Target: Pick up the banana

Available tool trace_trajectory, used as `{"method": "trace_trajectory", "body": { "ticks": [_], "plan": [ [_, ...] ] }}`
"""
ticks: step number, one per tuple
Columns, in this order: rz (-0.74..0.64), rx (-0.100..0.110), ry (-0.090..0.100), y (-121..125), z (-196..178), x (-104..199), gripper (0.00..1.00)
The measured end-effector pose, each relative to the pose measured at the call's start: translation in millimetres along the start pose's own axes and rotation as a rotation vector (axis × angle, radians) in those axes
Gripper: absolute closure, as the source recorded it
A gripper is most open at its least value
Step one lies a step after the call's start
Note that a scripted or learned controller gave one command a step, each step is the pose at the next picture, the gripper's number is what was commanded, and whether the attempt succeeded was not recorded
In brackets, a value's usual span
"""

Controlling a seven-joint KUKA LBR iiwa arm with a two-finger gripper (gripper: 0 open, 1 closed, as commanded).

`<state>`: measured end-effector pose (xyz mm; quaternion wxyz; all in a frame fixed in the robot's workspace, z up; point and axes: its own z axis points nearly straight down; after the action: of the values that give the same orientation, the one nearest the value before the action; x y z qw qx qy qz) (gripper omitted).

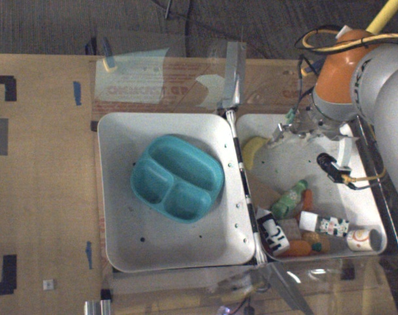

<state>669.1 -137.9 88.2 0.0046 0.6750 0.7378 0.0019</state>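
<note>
Looking down on the bench, we find the banana [253, 151] lying against the left wall of the right bin [376, 205], at about ten o'clock within that bin, its yellow curve tucked close to the divider between the two bins. That spot matters: with the wall just beside it, we judge the approach has to come from the open side, toward the bin's middle.

We see the gripper [286, 127] hanging at the bin's upper edge, roughly twelve o'clock, just to the right of the banana and near it, with nothing visibly between its parts. Whether it is spread or pressed together we cannot tell; the wrist hardware is small and blurred. The grey arm [383, 77] with its orange band [337, 77] reaches in from three o'clock, so the wrist sits over the right bin and the fruit lies at its near reach.

Other things crowd the right bin's lower half, from five to seven o'clock: a green bottle [288, 201], a white bottle [325, 224] lying on its side, a small cup [360, 239], a black-and-white carton [272, 233], and orange pieces we cannot name. They lie well apart from the banana, so we judge they pose little risk.

The left bin [120, 241] holds a teal divided plate [178, 177] near its centre. Both bins rest on a brown bench top [41, 176] marked with black corner shapes and blue tape; dark floor and cables lie at twelve o'clock.
</note>
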Motion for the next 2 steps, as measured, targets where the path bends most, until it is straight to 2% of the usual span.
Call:
{"method": "trace_trajectory", "body": {
  "ticks": [1,2],
  "plan": [
    [-0.154,0.001,0.002,-29,-2,21,0.0],
    [-0.664,0.021,0.004,-3,-2,19,0.0]
  ]
}}
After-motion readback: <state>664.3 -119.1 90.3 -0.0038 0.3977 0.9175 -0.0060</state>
